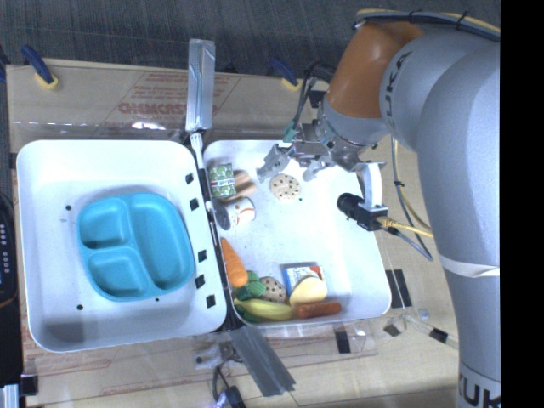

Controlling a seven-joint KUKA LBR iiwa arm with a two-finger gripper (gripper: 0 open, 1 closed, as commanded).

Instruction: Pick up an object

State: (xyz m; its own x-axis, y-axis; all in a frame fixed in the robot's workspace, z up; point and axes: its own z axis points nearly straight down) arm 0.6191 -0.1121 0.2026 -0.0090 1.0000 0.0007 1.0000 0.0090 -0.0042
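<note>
One fixed camera hangs above my bench, looking down at a slant. Take the left bin (51, 228) as the landmark: it sits left of centre, the right bin (357, 253) just beside it toward my side. My arm (442, 100) comes in from the frame's right, bulking large because it's nearer the lens. Dark floor lies beyond the left bin's far edge, up top.

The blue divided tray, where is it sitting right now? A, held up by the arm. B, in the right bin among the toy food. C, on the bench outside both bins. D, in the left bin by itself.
D: the blue divided tray lies flat on the floor of the left bin, while the carrot and the cookie lie in the right bin.
</note>
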